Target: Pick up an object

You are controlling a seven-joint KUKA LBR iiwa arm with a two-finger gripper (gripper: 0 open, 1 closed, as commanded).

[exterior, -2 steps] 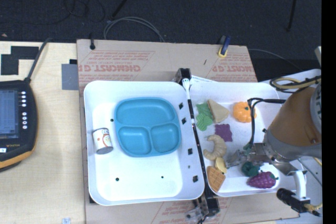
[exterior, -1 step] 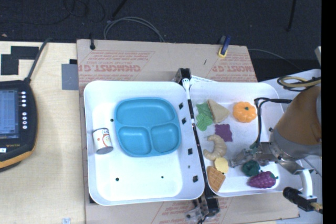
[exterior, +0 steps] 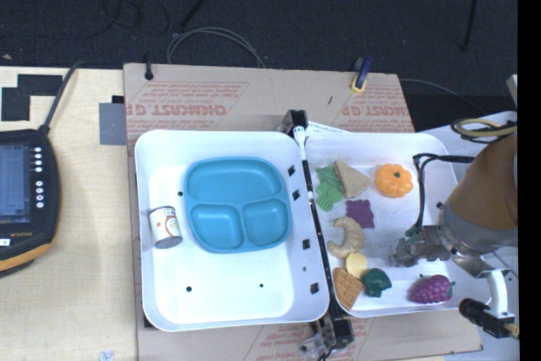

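My gripper [exterior: 409, 251] is down inside the right bin [exterior: 431, 150], over bare bin floor near its front right. Purple grapes [exterior: 431, 289] lie just in front of it. A dark green broccoli piece [exterior: 376, 281] lies to its left, and an orange pumpkin [exterior: 394, 180] sits behind it. A purple piece [exterior: 360, 213], a beige curled piece [exterior: 347, 235], a yellow piece [exterior: 356, 264], a waffle piece [exterior: 347, 287], a green leaf [exterior: 329, 188] and a tan wedge [exterior: 351, 177] fill the bin's left half. I see nothing in the gripper.
The left bin [exterior: 161, 283] holds a blue divided plate [exterior: 237, 205] and a small can [exterior: 165, 226] on its side. The grey arm [exterior: 486, 199] with cables comes in over the right bin's right wall. A teach pendant [exterior: 21, 194] lies far left.
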